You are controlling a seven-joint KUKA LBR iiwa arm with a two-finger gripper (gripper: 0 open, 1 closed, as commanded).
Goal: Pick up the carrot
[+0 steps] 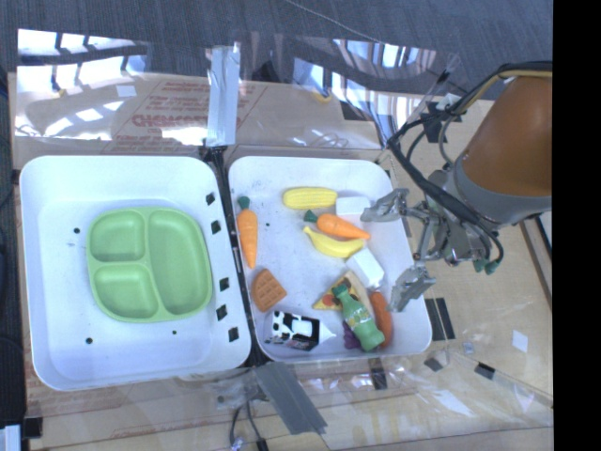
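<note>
An orange carrot (pixel 247 237) with a green top lies lengthwise by the left wall of the right bin (pixel 282 341). A second, smaller carrot (pixel 342 225) rests across a yellow banana (pixel 331 243) near the bin's middle. My gripper (pixel 395 249) hangs over the bin's right edge. It is open wide, with one fingertip (pixel 379 211) toward the back, the other toward the front, and nothing between them. The smaller carrot lies just left of the back fingertip, apart from it.
The right bin also holds a corn cob (pixel 310 197), a white block (pixel 366 268), a toast slice (pixel 268 289), a black-and-white carton (pixel 294 329), a green bottle (pixel 360 319) and an orange-red piece (pixel 380 315). A green divided plate (pixel 150 263) sits in the left bin (pixel 47 346).
</note>
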